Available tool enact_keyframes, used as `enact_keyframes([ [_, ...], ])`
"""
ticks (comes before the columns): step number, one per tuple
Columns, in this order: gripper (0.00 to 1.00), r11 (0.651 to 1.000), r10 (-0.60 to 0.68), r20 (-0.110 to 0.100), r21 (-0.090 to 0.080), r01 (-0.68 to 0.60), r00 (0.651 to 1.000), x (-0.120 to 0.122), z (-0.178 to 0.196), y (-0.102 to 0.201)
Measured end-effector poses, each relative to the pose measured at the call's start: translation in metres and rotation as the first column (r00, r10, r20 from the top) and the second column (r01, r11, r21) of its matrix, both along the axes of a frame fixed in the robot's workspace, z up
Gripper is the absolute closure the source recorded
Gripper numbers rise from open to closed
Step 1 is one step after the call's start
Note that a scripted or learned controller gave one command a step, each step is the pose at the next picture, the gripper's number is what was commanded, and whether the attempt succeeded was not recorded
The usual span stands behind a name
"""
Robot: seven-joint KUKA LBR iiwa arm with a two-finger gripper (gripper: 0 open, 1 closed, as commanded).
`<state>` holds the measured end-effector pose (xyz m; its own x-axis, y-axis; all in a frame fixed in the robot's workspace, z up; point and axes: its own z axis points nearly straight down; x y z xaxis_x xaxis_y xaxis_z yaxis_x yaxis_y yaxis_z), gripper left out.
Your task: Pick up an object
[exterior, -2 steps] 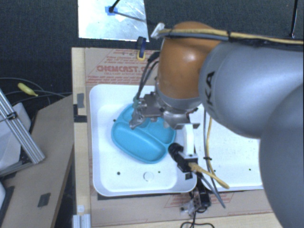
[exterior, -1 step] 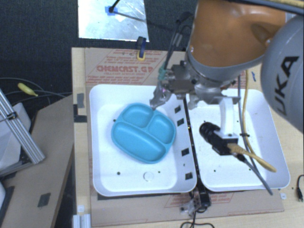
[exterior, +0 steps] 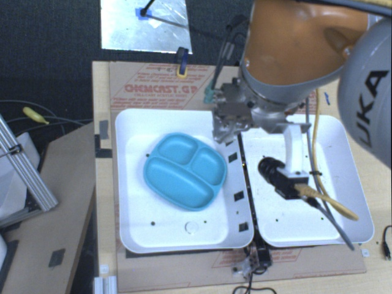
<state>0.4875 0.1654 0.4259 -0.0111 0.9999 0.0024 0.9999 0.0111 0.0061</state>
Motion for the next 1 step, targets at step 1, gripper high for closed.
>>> enact_keyframes([
  [1, 1.0, 1.0, 0.006, 0.002, 0.001, -0.006, 1.0, 0.0006, 0.0106, 0.0003],
])
